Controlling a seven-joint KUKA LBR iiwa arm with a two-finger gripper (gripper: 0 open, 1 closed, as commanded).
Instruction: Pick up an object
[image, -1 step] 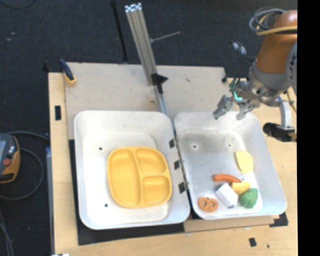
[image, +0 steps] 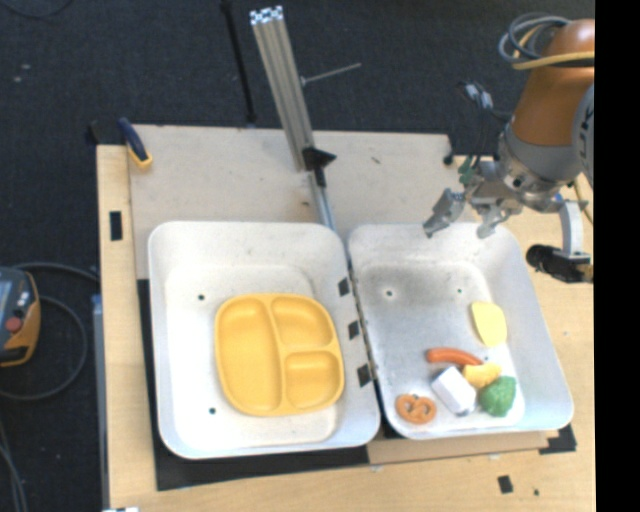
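The gripper (image: 462, 220) hangs with its fingers spread wide and holding nothing over the far rim of the right bin (image: 400, 300), while the yellow slice (image: 489, 323), red sausage (image: 453, 355) and other small items cluster toward the bin's near corner.

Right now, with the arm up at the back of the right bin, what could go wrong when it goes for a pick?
The gripper, open, sits over the right bin's far rim, away from the toys, so a straight descent would likely close on nothing. The white block, green piece, yellow piece and orange-red stick are bunched near the front wall; the fingers may shove neighbours or clip that wall.
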